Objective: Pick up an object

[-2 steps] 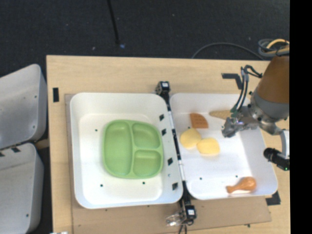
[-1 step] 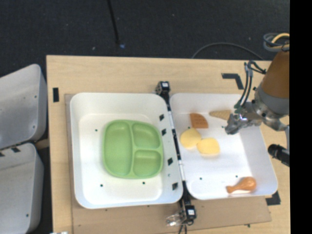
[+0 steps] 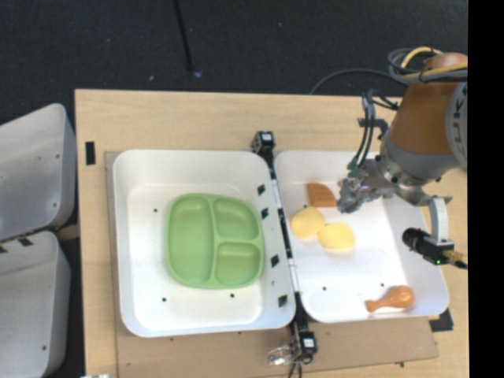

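2 white bins sit side by side on the bench; the left bin [image 3: 134, 290] carries a green divided tray [image 3: 214, 239] w/ 3 compartments, lying flat near the middle, prob. as a drop-off spot rather than something to grab. The right bin [image 3: 346, 298] has the candidates: a brown flat piece [image 3: 319, 194] toward the far side, 2 pale yellow lumps, the left lump [image 3: 308, 224] and the right lump [image 3: 337, 237], touching or nearly touching each other, and an orange drumstick-shaped toy [image 3: 391, 298] near the front edge, well apart from the rest. The arm comes in from the right, orange band up top, and the gripper [image 3: 351, 195] hangs low over the right bin, just beside the brown piece and a bit beyond the yellow lumps. Can't tell whether it's open or closed, the tip is too dark and small, and nothing is visibly in its grasp. Judging by position, the brown piece is the likeliest target; it lies thin and flat, so a pinch may slip off. The loose spread gives approach room, except at the paired lumps.
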